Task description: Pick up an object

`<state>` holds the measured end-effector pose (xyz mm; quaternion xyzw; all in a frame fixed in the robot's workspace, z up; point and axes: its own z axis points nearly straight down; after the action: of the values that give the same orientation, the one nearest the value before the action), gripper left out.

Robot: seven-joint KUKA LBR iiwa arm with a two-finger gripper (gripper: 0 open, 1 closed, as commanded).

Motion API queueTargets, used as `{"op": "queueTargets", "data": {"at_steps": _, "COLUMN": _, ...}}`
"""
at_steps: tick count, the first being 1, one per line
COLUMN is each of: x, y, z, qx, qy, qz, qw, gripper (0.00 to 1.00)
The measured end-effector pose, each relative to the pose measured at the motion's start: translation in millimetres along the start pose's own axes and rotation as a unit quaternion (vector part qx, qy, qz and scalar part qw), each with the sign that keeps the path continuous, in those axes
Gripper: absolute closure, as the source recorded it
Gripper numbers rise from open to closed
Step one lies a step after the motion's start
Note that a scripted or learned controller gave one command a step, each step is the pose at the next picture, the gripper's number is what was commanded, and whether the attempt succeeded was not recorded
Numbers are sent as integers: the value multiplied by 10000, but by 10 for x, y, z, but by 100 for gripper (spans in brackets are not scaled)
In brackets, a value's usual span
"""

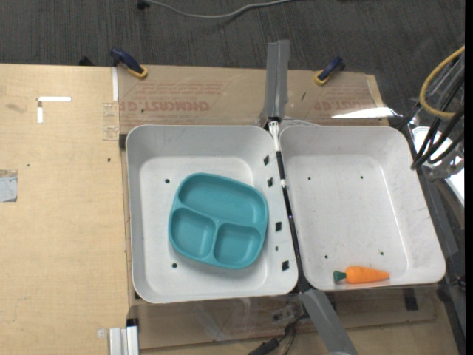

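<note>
Carrot (361, 275) (right bin (414, 198)), front wall

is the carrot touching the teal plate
Apart. The camera view shows the carrot in the right bin and the teal plate in the left bin, divided by both bins' walls.

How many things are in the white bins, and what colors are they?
Teal divided plate, in the left bin: 1
Orange toy carrot with a green top, in the right bin by its near edge: 1
Total: 2
</note>
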<state>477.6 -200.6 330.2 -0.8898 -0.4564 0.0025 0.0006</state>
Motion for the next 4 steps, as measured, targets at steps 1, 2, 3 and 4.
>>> {"op": "queueTargets", "data": {"at_steps": 1, "x": 0, "y": 0, "z": 0, "qx": 0, "qy": 0, "qz": 0, "qw": 10000, "gripper": 0}}
{"op": "queueTargets", "data": {"at_steps": 2, "x": 0, "y": 0, "z": 0, "qx": 0, "qy": 0, "qz": 1, "qw": 10000, "gripper": 0}}
{"op": "queueTargets", "data": {"at_steps": 3, "x": -1, "y": 0, "z": 0, "qx": 0, "qy": 0, "qz": 1, "qw": 10000, "gripper": 0}}
{"op": "queueTargets", "data": {"at_steps": 4, "x": -1, "y": 0, "z": 0, "qx": 0, "qy": 0, "qz": 1, "qw": 10000, "gripper": 0}}
